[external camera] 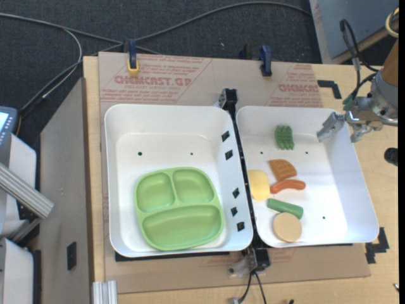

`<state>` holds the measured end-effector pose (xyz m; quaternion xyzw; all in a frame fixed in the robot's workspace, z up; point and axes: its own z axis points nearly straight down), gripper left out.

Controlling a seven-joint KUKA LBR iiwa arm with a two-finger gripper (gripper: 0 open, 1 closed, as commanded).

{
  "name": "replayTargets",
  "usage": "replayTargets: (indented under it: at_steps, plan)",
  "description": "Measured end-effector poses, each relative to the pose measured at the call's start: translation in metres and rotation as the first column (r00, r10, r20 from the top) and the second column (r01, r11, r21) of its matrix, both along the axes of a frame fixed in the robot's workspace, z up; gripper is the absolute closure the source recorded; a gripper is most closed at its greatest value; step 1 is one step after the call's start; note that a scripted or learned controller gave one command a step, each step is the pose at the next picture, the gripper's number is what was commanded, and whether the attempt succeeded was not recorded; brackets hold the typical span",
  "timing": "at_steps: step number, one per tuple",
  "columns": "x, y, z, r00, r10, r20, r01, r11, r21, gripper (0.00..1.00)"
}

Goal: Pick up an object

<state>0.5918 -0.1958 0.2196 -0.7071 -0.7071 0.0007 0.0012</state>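
Objects for the pick were all bunched in the right-hand white bin (354,189): a dark green ridged toy piece (284,137) up top, then an orange waffle-looking piece (282,168), a reddish-orange sausage (288,185), a pale yellow rounded lump (258,184), a green pod-shaped piece (285,207) and a tan flat disc (287,227) nearest the front wall. They lay close together toward the bin's left side, a few touching or nearly so, which I'd guess would make a clean grab fiddly. The grey metal gripper (338,123) sat above the bin's far right corner, well apart from the pile, with nothing between its fingers; whether they were spread or closed I honestly couldn't tell at that size. The left-hand white bin (120,170) had a light green divided plastic plate (180,207) lying flat. Both bins rested on a brown cardboard sheet (190,75) clamped at the back by a yellow clip (132,63) and a blue clip (266,62), over dark carpet (190,11) with cables running across.
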Motion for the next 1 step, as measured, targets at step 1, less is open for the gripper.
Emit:
replayTargets:
  at_steps: [1]
  plan:
    - [-0.0045, 0.0085, -0.0590, 1.000, 0.000, -0.004, 0.000, 1.000, 0.002, 0.00]
